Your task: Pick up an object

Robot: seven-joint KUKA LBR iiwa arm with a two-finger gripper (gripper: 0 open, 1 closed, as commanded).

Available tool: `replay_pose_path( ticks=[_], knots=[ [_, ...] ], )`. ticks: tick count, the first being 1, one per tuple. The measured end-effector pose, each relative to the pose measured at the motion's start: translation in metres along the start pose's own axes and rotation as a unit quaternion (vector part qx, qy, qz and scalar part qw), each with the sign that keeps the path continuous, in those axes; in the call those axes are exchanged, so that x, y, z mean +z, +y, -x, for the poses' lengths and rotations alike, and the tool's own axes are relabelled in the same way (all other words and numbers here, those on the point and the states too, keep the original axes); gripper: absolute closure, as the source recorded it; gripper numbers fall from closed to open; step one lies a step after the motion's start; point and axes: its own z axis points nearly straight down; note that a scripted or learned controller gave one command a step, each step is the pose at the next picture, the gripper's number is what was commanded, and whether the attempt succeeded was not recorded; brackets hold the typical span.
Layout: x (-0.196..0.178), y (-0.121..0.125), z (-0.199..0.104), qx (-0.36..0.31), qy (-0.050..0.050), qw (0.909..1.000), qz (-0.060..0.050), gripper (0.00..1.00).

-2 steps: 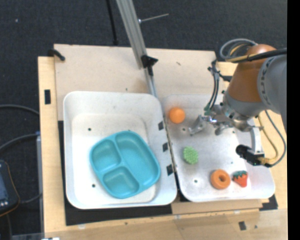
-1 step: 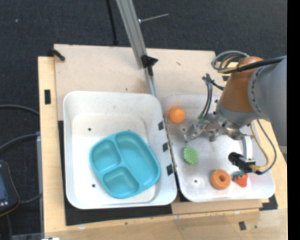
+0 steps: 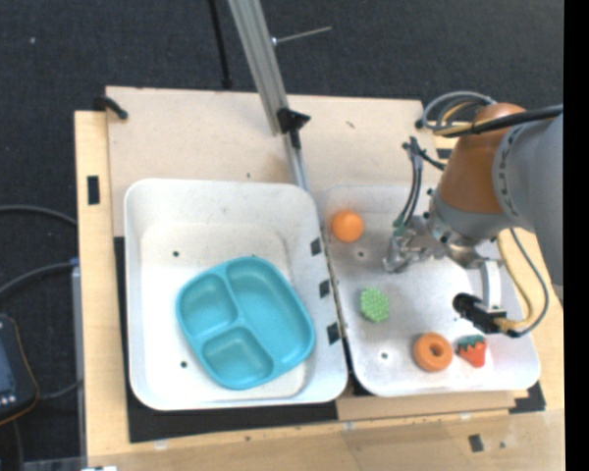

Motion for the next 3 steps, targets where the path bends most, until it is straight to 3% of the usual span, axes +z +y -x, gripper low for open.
replay_pose_path(
  ticks=[2, 3],
  knots=[
    [-0.117, -0.007, -0.004, -0.005, 0.0, 1.0, 0.002, 1.0],
    [-0.124, -0.006, -0.003, -0.005, 0.0, 1.0, -0.001, 1.0]
  ],
)
